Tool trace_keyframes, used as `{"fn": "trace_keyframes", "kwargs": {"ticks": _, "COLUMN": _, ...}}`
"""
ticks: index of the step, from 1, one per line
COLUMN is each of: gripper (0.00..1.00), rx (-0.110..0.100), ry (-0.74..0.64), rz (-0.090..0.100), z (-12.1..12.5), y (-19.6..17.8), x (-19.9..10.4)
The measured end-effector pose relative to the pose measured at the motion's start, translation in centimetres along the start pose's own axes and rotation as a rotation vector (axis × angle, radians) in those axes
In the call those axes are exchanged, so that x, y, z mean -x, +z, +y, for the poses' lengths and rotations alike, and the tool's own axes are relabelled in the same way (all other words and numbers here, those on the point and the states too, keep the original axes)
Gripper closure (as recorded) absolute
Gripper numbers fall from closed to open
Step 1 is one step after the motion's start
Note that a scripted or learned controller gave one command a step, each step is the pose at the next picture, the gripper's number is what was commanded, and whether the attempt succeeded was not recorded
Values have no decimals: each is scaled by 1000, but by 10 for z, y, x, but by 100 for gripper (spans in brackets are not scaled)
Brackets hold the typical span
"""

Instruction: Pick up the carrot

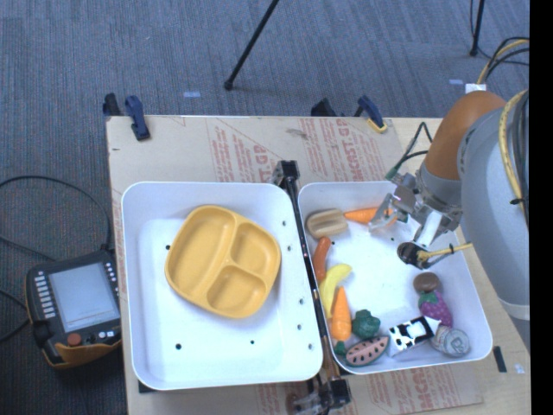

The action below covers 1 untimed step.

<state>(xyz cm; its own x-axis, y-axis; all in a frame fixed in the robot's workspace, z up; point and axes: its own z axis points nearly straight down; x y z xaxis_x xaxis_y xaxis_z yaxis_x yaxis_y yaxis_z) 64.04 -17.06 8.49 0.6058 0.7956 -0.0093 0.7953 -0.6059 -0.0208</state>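
Your gripper (pixel 399 217) looks open and empty; grab the light, stiff, slick-looking carrot (pixel 341 313) across its thick middle.

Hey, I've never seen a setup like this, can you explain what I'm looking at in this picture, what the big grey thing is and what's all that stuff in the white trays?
One camera looks down at a slant on a bench. The big grey thing at the right is a robot arm; the metal part at its end is its gripper, the part meant to grasp things. It sits over the upper part of the right bin, and nothing can be seen held in it.

The left bin holds a yellow divided plate. The right bin holds toy food: a carrot, a banana, a bread roll, grapes, a watermelon slice and more. The carrot lies near the bin's lower left, apart from the gripper.
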Motion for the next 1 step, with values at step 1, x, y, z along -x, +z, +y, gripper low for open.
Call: {"fn": "trace_keyframes", "kwargs": {"ticks": 1, "gripper": 0, "rx": -2, "ry": 452, "rz": 2, "z": -9, "y": 1, "x": -6}}
